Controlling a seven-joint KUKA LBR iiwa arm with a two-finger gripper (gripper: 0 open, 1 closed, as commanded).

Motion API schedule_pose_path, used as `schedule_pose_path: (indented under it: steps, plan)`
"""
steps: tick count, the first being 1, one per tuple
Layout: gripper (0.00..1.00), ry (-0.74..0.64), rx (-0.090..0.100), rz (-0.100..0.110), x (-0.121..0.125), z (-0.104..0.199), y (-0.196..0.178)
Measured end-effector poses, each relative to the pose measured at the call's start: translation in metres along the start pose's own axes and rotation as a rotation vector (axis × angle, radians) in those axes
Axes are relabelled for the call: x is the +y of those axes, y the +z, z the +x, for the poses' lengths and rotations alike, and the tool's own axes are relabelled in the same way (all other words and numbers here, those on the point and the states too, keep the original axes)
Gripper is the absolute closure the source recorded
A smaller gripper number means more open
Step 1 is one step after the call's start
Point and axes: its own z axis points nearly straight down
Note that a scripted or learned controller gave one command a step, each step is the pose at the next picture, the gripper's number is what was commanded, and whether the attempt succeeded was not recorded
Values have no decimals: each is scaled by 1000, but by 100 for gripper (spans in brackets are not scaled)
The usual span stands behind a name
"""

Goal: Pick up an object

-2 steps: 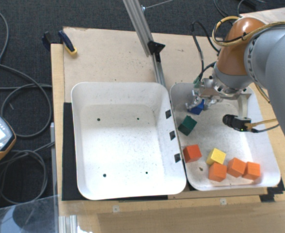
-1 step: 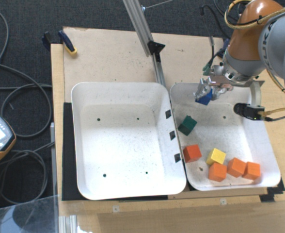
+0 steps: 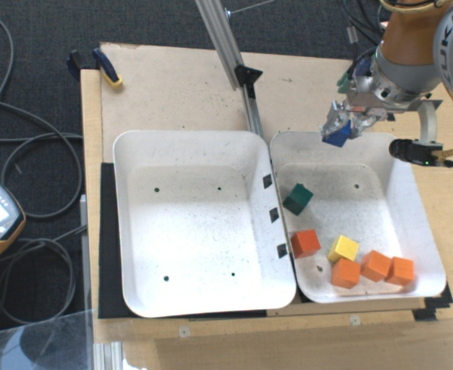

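One blue block (image 3: 336,136) clamped in gripper (image 3: 342,127) at bin's (image 3: 411,199) 12 o'clock; prob. light, stiff, flat-sided.

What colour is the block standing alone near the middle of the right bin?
Dark green. The block shows clearly in the camera view, apart from the orange and yellow ones.

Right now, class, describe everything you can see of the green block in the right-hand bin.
The green block is a small dark green cube with a matte look, solid and unmarked. It sits on the speckled white floor of the right bin, near that bin's left wall, turned so its edges run at a slant to the bin's sides. It stands alone: nothing touches it except the floor, and the orange block lies apart, nearer the camera.
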Motion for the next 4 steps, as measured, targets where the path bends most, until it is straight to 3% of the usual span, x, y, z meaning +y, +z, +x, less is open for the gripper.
schedule_pose_path:
  steps: [1,4]
  plan:
    - [100,0,1,3,1,0,-35]
    - [100,-5,4,13,-34,160,4]
